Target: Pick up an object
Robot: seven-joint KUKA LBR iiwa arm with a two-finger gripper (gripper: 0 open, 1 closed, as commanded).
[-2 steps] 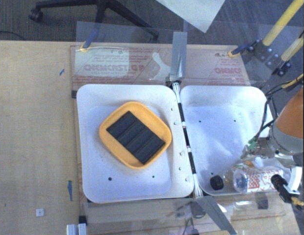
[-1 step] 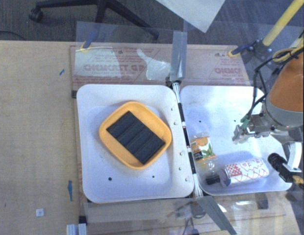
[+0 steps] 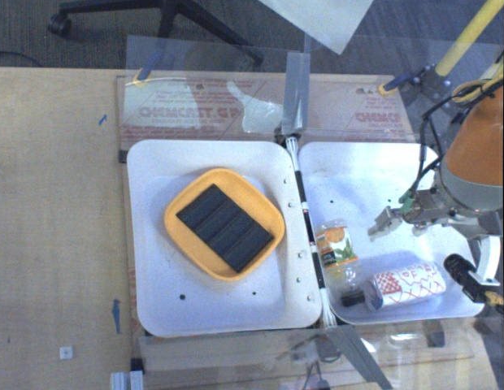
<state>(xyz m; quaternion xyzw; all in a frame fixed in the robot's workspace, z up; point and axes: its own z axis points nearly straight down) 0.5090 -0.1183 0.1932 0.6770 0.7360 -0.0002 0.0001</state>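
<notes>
Arm over the right bin, with two small packages lying near its front edge.

Nearest the camera, in the right bin [image 3: 374, 169], a roll-shaped pack [image 3: 406, 283] with a red-and-white pattern and a dark cap end lies on its side along the front wall. It looks light and rounded, likely to roll, so a grip across its middle would suit. Just beside it to the left, against the divider, sits a small clear pouch [image 3: 336, 246] with orange and green print. It seems soft, crinkly and slippery, best pinched across its flat body. Above these, the gripper [image 3: 390, 220] hangs over bare bin floor with nothing between its fingers; whether they are apart I cannot tell. Farther left, the other bin [image 3: 154, 299] bears an orange tray [image 3: 223, 223] with a dark slab.
</notes>
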